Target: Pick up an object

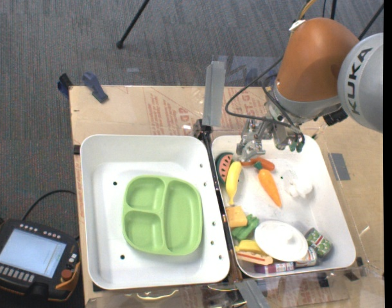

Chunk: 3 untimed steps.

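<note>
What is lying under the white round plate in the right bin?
The white plate lies on other toys. A sandwich-like piece and a purple packet stick out from under its lower rim. Green pieces touch its left rim. Whatever is under its middle is covered.

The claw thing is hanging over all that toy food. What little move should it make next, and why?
Probably a short drop straight down. The gripper hangs above the far end of the right bin, with the banana and small carrot just below; nothing shows between its fingers.

High fixed view, slanting onto bins [93, 153]
</note>
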{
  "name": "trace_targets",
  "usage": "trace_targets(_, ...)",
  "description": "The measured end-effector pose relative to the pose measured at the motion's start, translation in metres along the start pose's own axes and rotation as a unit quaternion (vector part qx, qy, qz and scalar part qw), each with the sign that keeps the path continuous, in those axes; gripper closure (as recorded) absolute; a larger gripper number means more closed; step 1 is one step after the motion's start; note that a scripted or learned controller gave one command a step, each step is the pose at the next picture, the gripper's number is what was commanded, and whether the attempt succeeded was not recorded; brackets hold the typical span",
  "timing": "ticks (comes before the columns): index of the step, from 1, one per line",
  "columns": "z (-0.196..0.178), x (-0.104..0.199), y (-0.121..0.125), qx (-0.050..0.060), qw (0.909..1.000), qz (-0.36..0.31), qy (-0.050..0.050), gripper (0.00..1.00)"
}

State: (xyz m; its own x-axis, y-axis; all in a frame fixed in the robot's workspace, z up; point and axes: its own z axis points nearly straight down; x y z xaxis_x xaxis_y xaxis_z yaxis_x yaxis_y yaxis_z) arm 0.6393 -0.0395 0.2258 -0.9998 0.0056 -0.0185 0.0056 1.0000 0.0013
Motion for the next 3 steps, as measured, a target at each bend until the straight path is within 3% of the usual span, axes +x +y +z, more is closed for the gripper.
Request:
trace_targets(1,0.008,0.003,-0.001,0.0,1.0,0.0,0.008,0.0)
trace_targets(2,0.105,0.029,-0.04,0.0,1.0,-0.001,0.004,0.0)
trace_targets(3,0.134,0.029,-0.057,0.0,0.9984,0.057,0.006,0.0)
